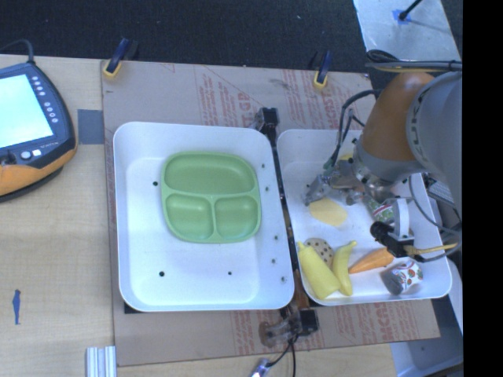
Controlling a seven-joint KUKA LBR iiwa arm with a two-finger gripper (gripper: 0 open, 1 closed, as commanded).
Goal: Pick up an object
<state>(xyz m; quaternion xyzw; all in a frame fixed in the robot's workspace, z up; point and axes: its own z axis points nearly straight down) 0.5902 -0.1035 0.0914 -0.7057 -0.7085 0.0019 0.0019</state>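
Note:
My gripper [336, 185] hangs low over the back of the right bin [292, 151], under the orange band of the arm [397, 116]. Just in front of it lies a pale yellow piece [328, 213], close to the gripper's tip; whether they touch I cannot tell. Along the bin's front lie a yellow banana-like piece [317, 273], a yellow-green piece [344, 261], an orange carrot [369, 261], a small printed can [403, 277] and a spotted brown piece [317, 247]. Nothing shows in the gripper's grasp.
The left bin [137, 273] holds a green divided plate [211, 196]. A tablet-like pendant [27, 124] lies on the bench at far left. Black cables and a white-black part [393, 234] hang beside the wrist. Clamps [116, 58] hold the cardboard base.

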